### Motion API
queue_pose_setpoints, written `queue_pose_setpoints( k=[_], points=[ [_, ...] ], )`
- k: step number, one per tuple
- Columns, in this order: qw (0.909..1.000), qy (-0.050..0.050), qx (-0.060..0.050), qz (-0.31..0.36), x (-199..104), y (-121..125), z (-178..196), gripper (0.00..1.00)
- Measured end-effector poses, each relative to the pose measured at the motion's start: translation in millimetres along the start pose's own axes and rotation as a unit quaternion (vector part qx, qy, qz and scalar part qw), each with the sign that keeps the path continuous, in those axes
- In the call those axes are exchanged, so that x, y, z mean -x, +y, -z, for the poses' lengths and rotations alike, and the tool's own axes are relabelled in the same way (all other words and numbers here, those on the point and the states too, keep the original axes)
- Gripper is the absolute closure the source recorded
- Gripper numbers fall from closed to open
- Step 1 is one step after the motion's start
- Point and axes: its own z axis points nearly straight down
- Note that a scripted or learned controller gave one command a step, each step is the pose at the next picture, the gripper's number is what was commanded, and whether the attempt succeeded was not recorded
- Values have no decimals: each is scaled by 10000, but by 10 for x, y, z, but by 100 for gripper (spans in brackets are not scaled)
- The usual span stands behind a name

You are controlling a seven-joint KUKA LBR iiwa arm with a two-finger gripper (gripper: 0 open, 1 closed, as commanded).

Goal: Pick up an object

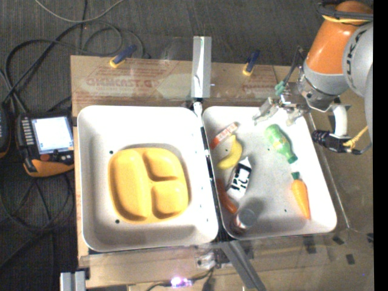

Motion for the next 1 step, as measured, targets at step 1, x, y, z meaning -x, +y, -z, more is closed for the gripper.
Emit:
queue_pose_setpoints(
  k=[1],
  points=[
    [9993,40,4,369,604,272,-1145,0]
  ],
)
